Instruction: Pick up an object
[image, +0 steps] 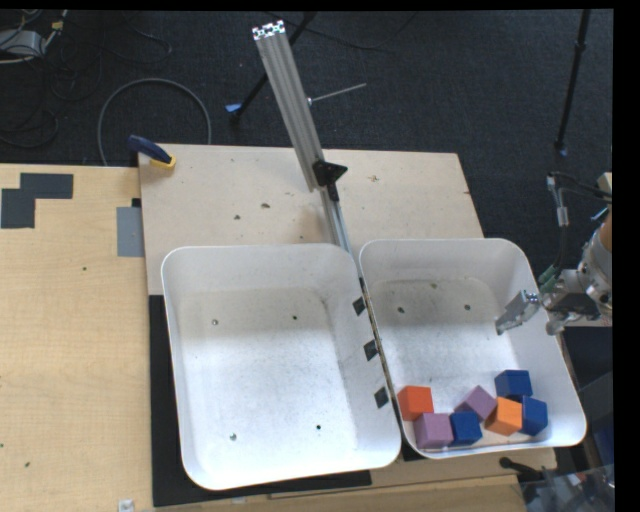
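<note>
Several small blocks lie bunched in the near corner of the right bin: a red-orange block, a purple block, a blue block, a second purple block, an orange block and two more blue blocks. My gripper reaches in over the bin's right rim, well above and behind the pile. It touches no block and nothing hangs from it.
The left bin stands beside the right one, with black clips along the shared rim. A slanted aluminium post rises behind the bins. A blue and yellow clamp lies at the bench's far left corner.
</note>
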